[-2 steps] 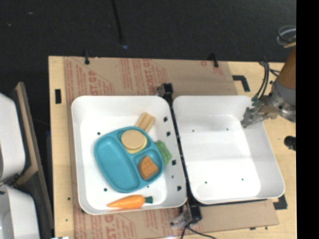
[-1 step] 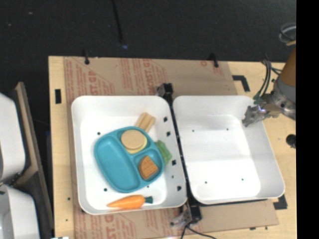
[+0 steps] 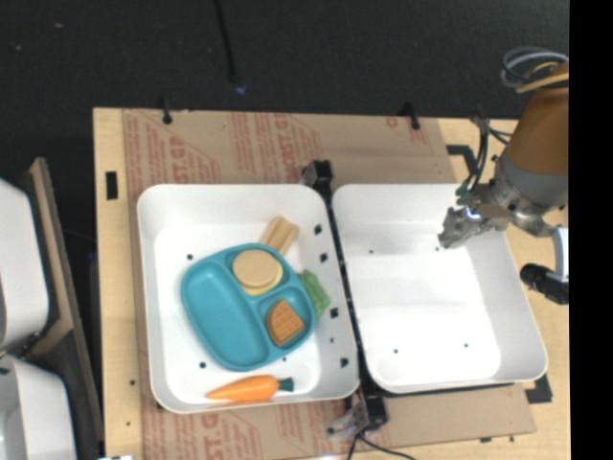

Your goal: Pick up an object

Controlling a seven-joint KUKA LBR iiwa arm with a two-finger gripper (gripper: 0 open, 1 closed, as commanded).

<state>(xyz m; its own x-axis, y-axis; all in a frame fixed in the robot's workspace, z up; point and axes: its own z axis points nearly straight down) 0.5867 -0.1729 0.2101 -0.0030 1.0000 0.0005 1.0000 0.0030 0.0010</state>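
Observation:
The left bin [image 3: 163, 228] holds a blue divided tray [image 3: 225, 319] with a round tan biscuit [image 3: 258, 269] and a brown waffle-like piece [image 3: 285, 323] in its compartments. A tan wooden block [image 3: 280, 233] lies at the tray's far edge, and a green piece [image 3: 317, 293] sticks out at its right. An orange carrot [image 3: 249, 388] lies near the bin's front wall. My gripper [image 3: 454, 231] hangs over the far right part of the right bin [image 3: 431, 314], well away from all of these objects, with nothing visible in it.
The two bins sit side by side on a cardboard-covered bench [image 3: 230, 147]. The arm's grey body with its orange band [image 3: 541, 132] stands at the right edge. A black clamp [image 3: 318, 173] sits at the far end of the divide between the bins.

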